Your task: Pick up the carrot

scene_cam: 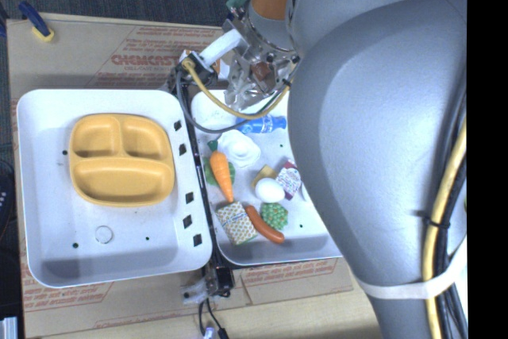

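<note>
Right bin (313, 238): carrot (221, 175) lies lengthwise, green top upward.

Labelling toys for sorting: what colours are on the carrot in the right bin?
Orange body with a green leafy top; the carrot shows clearly in the camera view.

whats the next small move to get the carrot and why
Probably bring the gripper toward the near side of the right bin and down over the carrot. It hangs over the bin's far end, and the carrot lies apart from it near the divider, beside the white cup.
</note>
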`<state>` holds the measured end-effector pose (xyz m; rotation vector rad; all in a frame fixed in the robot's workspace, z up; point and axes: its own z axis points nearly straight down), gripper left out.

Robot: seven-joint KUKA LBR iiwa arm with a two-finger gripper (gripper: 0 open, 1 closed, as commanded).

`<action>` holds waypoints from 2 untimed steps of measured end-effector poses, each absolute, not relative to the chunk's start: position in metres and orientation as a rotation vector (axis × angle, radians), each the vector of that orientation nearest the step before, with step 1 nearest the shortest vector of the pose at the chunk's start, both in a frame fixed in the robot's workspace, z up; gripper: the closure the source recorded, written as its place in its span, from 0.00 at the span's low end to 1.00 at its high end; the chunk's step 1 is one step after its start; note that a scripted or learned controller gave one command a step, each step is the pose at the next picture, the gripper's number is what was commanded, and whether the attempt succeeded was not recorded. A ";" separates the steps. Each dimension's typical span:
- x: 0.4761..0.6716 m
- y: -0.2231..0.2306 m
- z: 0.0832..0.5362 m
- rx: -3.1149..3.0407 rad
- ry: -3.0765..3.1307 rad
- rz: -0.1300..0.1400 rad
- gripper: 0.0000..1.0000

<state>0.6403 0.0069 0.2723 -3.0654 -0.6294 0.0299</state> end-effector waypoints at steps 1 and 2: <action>0.640 0.008 0.282 -3.061 -0.641 0.036 1.00; 0.640 0.009 0.291 -3.056 -0.652 0.041 1.00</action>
